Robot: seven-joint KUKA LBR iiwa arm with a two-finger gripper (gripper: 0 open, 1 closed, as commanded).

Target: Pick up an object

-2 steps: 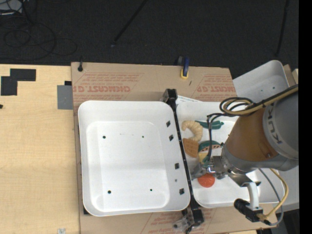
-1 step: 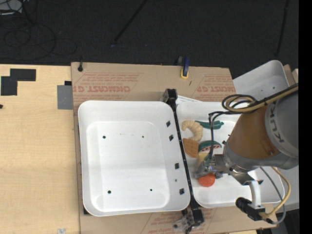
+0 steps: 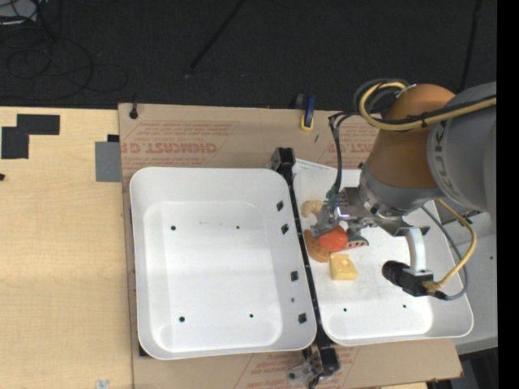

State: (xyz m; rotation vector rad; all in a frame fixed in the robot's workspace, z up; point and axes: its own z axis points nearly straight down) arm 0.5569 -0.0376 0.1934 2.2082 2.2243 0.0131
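Red and rounded, a smooth tomato-like object (image 3: 331, 239) is lying right of centre in the right bin (image 3: 422, 322), directly under the gripper (image 3: 340, 220). Whether the jaws are apart cannot be told. A yellow cheese-like wedge (image 3: 344, 267) is sitting just below, so the descent should be staying centred on the red object, closing gently.

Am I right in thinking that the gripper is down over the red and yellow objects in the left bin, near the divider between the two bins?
Not quite: it is the right bin, not the left. The camera view shows the gripper down over the red object, with the yellow object just beside it, near the divider between the two bins.
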